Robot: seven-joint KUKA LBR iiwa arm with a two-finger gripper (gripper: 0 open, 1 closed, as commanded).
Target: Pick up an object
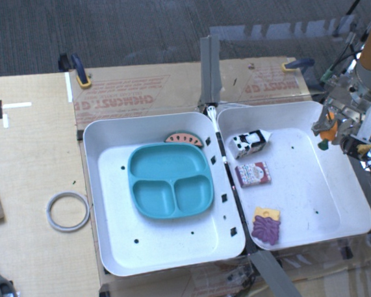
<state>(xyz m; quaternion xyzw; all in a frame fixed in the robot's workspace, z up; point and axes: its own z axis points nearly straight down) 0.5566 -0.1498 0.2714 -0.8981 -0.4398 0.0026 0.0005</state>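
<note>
My gripper (340, 128) sits at the far right of the camera view, over the right rim of the right shallow white bin (345, 181), above the bin's upper right corner. The wrist hardware is grey and white with an orange part on its left side. I cannot tell how my jaws stand; the fingertips are lost in the clutter of the wrist, and I see no object between them.

Right bin contents, all in its left half, well apart from my gripper:
- small black-and-white carton with a cow pattern (248, 143), lying tilted, near the upper left corner.
- flat red-and-white rectangular packet (253, 174), just below the carton, apart from it.
- purple grape-bunch toy (266, 229) lying at the lower left, with a flat yellow piece (268, 213) touching its top edge.

Left shallow white bin (106, 204) contents:
- teal plastic divided plate with three compartments (171, 180), lying flat in the middle of the bin.
- watermelon-slice toy, red with a green rind (184, 139), just beside the plate's upper right edge, against the bin's back wall.

On the bench (30, 159) to the left of the bins lies a pale ring of tape (68, 211). Brown cardboard (134, 94) lies under the back edges of both bins.
</note>
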